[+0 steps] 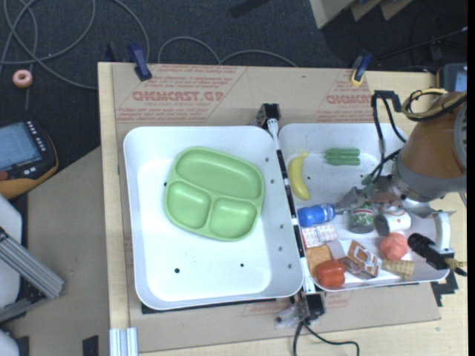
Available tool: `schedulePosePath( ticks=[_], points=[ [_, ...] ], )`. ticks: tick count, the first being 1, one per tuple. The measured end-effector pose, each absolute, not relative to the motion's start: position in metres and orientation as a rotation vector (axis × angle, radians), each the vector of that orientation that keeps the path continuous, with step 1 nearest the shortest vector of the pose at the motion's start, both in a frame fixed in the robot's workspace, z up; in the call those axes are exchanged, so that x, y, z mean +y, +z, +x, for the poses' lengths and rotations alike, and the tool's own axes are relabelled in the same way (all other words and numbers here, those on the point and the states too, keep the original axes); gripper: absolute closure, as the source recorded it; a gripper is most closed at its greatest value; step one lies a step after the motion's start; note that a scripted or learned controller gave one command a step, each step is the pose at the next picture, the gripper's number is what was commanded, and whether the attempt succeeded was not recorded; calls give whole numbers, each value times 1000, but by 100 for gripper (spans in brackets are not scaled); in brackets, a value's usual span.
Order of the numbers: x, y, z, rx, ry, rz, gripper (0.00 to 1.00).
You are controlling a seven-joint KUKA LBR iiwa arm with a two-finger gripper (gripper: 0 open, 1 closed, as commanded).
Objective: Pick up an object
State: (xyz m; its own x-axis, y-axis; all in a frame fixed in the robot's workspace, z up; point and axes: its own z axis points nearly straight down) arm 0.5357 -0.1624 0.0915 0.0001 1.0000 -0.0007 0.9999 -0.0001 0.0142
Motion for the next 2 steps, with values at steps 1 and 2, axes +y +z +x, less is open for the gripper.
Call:
schedulePosePath(
  ticks=[1,2],
  points=[
    [-162,101,536,2217,14,2213,100],
    [-69,185,543,2223,2,2220,100]
  ],
)
